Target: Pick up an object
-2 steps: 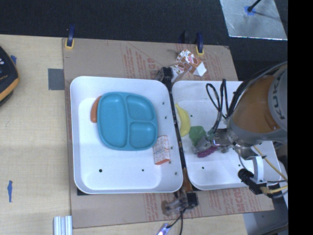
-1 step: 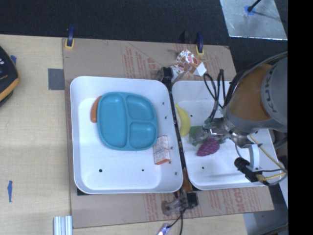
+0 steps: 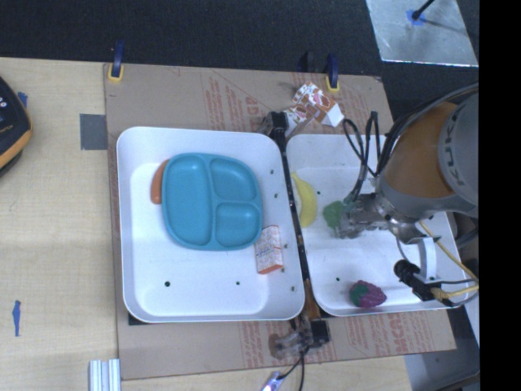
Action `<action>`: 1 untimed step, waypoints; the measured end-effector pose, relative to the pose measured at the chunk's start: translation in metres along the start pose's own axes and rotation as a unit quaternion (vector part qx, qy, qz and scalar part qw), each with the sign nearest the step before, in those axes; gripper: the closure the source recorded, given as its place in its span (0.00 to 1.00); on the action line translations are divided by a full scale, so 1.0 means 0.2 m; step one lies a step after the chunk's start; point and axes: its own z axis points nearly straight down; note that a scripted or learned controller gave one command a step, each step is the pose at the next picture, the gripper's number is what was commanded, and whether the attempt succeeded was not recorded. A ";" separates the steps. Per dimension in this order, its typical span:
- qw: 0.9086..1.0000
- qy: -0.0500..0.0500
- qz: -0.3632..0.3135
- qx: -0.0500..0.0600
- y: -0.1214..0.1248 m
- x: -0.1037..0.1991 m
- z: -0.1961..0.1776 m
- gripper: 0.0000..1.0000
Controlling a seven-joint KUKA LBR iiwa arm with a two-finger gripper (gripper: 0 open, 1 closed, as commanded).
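Grey-and-orange arm (image 3: 423, 165) reaches low into the right bin (image 3: 326, 300), its gripper (image 3: 346, 221) pressed against a green object (image 3: 333, 213) beside a yellow banana-like piece (image 3: 306, 200), though whether the fingers are open or closed cannot be told.

bench top (image 3: 57, 243): pale wood | cardboard sheet (image 3: 220, 104): brown, clamped by blue-yellow clips (image 3: 116, 62) | floor (image 3: 203, 15): dark carpet | grey tape patch (image 3: 94, 131)

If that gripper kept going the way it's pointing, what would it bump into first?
Probably the green object, right at the tip of the gripper. Beyond it lies the yellow object. Depth is hard to judge from above.
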 end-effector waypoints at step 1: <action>1.000 0.000 0.000 0.000 0.00 0.00 0.00 0.00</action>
